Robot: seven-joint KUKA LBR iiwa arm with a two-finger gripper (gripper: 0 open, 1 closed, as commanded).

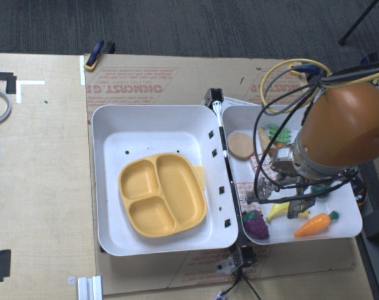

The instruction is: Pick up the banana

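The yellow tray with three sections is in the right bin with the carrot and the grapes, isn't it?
Not quite. The camera view shows the yellow tray in the left bin. The carrot and the grapes are in the right bin.

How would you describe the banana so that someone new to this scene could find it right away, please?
Look in the right-hand white bin, at its near edge under the grey arm's tool. The banana is the small yellow curved piece lying between the purple grapes and the orange carrot. It is the only yellow item in that bin.
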